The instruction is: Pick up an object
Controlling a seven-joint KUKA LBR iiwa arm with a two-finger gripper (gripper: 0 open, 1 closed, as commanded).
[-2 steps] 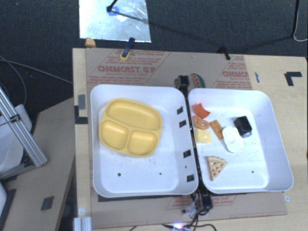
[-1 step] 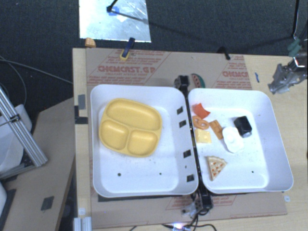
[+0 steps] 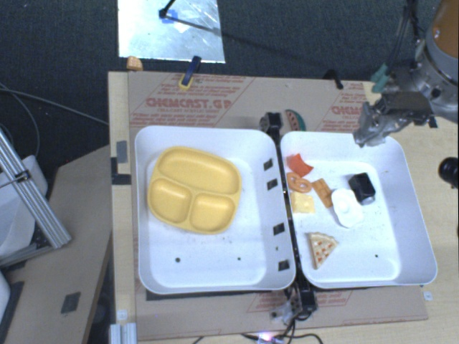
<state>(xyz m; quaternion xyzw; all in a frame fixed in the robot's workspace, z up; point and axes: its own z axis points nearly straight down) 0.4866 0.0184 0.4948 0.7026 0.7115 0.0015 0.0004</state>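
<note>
A missed grasp was judged likely: the gripper (image 3: 367, 136), fingers not resolved, hung over the right bin (image 3: 412, 185) rim. Just below it a black block (image 3: 362, 187) touched a white piece (image 3: 346, 208), crowding any pick. Further off lay food pieces, then the left bin (image 3: 147, 264) with a yellow tray (image 3: 193, 189).

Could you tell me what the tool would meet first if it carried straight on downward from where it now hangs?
Probably the right bin's far-right rim or bare floor beside it; the tool hangs over that corner, though depth is unclear.
</note>
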